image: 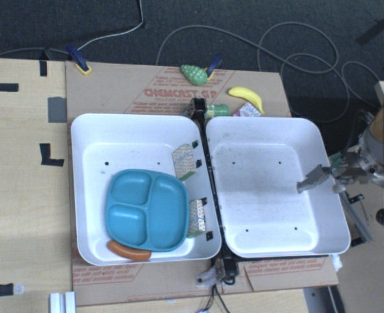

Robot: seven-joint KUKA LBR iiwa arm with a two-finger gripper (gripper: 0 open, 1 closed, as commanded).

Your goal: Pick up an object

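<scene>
- The claw [311,178] sits over the right bin [270,243], near its 3 o'clock edge.
- One grey finger [314,177] pokes out toward 9 o'clock, and I cannot tell how wide the claw is open.
- Nothing can be seen in its grip.
- The arm [368,158] comes in from 3 o'clock.
- The left bin [90,145] touches the right bin along the middle.
- A blue plate [146,208] with three parts lies in the left bin, toward 6 o'clock.
- An orange sausage [129,251] lies just under the plate at 6 o'clock, touching its rim.
- Two small packets [184,158] lie by the plate, one at its 1 o'clock and one at its 3 o'clock.
- Outside the bins, at 12 o'clock on the brown board [113,87], are a yellow banana [247,97] and a green toy [195,74].
- Black cables [289,47] curl on the dark floor behind.
</scene>
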